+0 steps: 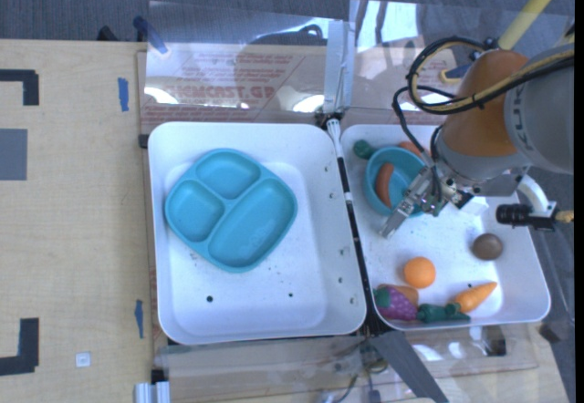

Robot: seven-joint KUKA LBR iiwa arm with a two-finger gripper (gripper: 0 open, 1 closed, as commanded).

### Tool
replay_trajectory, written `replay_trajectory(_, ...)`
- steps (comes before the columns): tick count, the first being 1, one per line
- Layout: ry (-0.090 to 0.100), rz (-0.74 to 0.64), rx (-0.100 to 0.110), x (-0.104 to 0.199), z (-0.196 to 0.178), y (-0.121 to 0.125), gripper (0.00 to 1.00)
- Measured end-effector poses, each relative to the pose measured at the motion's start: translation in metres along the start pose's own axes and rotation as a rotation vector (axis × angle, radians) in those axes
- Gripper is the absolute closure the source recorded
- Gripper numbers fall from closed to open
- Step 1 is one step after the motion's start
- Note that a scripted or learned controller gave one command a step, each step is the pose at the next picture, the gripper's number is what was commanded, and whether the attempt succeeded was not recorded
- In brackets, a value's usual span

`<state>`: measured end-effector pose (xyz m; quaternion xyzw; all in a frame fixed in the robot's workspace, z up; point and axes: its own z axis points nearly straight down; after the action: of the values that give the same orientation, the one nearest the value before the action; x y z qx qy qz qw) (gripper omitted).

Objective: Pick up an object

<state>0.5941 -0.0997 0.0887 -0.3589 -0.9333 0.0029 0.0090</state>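
One gripper [401,214] hung low over the right bin [529,301], at the end of the grey arm [538,118] with its orange band [484,109], and its metal tip pointed down and to the left, close to the lower rim of a small blue bowl [388,175]. I could not tell how the claw stood, because the parts at the tip merged into one bright shape, and nothing was visible in it. An orange-brown piece [387,179] lay inside the bowl, and a dark green piece [363,150] rested just beside the bowl's upper edge. Below the claw, well apart from it, sat an orange ball [420,272]. Along the front wall of the bin lay purple grapes [396,302], a green toy [440,311] and a carrot [476,296], and a brown round object [487,246] sat near the right wall. The left bin [173,301] held a blue divided plate [232,210]. Any of these things could serve for the task, but the bowl looked the nearest. I judged that the risk was a closing on bare floor, since the tip seemed to be beside the bowl, not around its rim. A push on the rim could also tilt the bowl or slide it toward the bin wall.
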Motion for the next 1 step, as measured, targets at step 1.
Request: replay_trajectory(1,-0.018,0.134,-0.014,-0.0105,-0.0012,0.0145,0.00)
